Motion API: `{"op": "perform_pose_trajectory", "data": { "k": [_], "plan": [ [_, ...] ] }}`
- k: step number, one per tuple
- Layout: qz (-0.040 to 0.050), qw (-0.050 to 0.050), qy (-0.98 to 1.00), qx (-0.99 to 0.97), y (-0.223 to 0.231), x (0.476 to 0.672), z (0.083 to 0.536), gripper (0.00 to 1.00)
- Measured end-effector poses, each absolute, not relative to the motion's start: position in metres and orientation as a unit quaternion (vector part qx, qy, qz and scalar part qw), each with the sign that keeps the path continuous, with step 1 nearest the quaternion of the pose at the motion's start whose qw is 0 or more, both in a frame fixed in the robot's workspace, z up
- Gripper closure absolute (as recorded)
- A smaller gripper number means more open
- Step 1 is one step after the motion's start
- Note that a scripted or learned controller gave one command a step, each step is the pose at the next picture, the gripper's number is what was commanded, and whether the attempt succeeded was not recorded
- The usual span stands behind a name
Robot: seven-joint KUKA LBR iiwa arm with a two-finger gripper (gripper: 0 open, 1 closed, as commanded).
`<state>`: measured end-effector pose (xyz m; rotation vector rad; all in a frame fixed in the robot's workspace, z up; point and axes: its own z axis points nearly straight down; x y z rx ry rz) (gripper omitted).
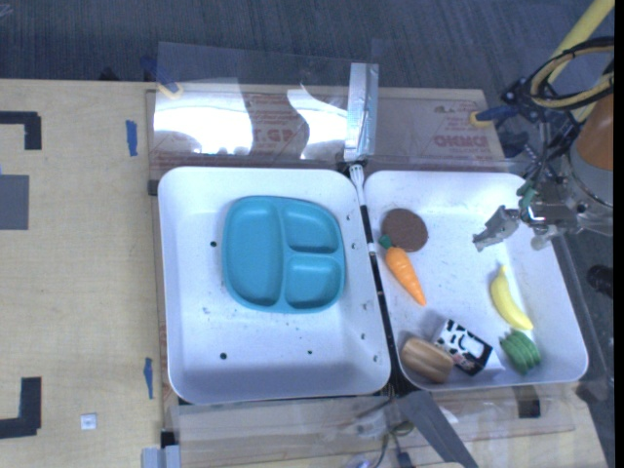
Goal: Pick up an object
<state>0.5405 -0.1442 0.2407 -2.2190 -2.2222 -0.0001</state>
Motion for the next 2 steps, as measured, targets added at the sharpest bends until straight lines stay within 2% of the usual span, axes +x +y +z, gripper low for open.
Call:
{"op": "perform_pose_trajectory", "data": {
  "k": [1,2],
  "plan": [
    [-0.0028,0.002,-0.742,-0.671,-0.212,0.557,0.108,0.00],
    [-0.0096,0.001,-0.728,-0.686,-0.210,0.536,0.090,0.00]
  ]
}}
